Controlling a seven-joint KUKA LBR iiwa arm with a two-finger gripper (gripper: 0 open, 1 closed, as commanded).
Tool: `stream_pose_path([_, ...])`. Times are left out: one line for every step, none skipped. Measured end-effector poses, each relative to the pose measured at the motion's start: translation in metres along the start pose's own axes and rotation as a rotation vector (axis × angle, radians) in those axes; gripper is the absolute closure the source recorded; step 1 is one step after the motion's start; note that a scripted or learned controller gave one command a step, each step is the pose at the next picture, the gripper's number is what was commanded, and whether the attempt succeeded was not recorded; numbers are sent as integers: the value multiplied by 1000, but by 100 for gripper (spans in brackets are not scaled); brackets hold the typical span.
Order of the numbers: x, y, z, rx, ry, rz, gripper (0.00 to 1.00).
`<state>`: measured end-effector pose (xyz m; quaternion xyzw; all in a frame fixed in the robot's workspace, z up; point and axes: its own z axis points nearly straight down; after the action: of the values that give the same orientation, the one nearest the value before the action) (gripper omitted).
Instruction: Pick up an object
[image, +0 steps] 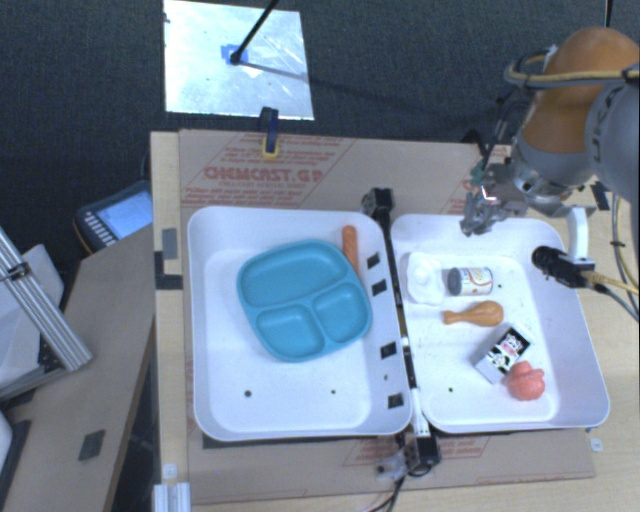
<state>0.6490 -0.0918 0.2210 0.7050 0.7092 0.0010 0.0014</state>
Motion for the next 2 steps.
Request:
stream_pose_path([50,-24,9,4,2,-3,100])
stream_pose_path([102,-42,-5,1,3,-4,100])
